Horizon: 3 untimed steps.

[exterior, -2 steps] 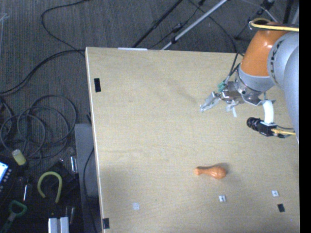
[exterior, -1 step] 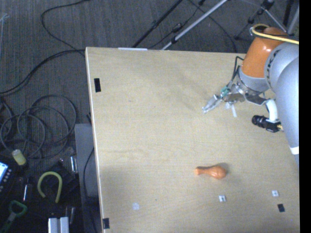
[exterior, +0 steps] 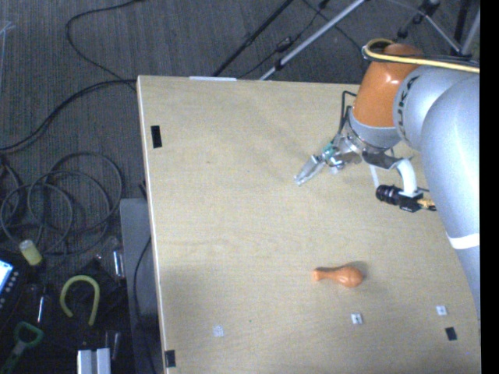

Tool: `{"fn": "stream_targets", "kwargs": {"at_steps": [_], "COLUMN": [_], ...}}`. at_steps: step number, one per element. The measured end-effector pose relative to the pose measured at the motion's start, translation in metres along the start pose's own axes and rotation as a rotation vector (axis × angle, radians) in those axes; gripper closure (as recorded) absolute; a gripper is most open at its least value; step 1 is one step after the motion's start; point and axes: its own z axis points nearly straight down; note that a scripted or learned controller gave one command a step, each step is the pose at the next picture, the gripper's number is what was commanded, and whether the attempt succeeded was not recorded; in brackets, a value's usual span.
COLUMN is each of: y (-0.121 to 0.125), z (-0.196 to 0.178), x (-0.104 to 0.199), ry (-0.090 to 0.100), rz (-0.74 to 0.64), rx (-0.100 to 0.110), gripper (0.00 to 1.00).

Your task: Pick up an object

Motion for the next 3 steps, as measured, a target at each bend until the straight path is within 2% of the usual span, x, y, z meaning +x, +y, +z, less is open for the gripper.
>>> {"fn": "stream_targets", "kwargs": {"at_steps": [1, 2, 3], "y": [0.0, 0.0, 0.001], "z": [-0.009, -0.071, -0.08], "x": [0.001, 0.0, 0.001], "ry": [0.0, 0.0, 0.0], "rz": [0.0, 0.087, 0.087], "rx": [0.0, -0.001, -0.001], "gripper": [1.0, 1.0, 1.0]}}
